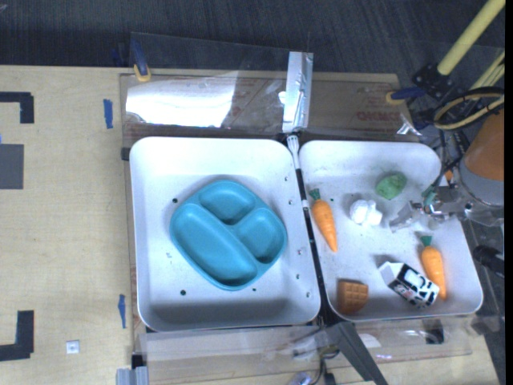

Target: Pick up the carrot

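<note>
Two orange carrots with green tops lie in the right bin (pixel 337 160). One carrot (pixel 325 224) rests against the bin's left wall. The other carrot (pixel 433 269) lies near the right wall, beside a black-and-white toy car (pixel 413 285). My gripper (pixel 418 212) hangs low at the bin's right side, just above the right carrot and well to the right of the left one. Nothing shows in its grasp.
The right bin also holds a green leafy item (pixel 391 186), a white lump (pixel 365 212) and a brown waffle-like piece (pixel 352 295). A blue divided plate (pixel 228 233) fills the middle of the left bin (pixel 148 215). Cables and a yellow rod (pixel 473 30) lie beyond the right bin.
</note>
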Action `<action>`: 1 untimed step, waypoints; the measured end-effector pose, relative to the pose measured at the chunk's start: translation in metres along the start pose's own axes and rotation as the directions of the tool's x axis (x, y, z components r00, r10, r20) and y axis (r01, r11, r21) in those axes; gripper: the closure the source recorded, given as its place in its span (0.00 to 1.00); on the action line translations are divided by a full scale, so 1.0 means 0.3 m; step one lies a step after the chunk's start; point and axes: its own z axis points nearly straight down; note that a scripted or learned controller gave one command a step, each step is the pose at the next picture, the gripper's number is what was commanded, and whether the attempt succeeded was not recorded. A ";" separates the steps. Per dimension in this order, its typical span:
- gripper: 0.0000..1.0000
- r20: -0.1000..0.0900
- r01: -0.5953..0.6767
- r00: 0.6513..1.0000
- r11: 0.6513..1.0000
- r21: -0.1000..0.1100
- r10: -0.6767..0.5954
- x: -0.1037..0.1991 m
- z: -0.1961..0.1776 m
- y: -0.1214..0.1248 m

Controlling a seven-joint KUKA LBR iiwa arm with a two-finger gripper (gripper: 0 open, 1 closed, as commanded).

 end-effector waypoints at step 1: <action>0.00 -0.001 -0.086 0.996 0.996 -0.003 0.086 0.037 0.054 -0.238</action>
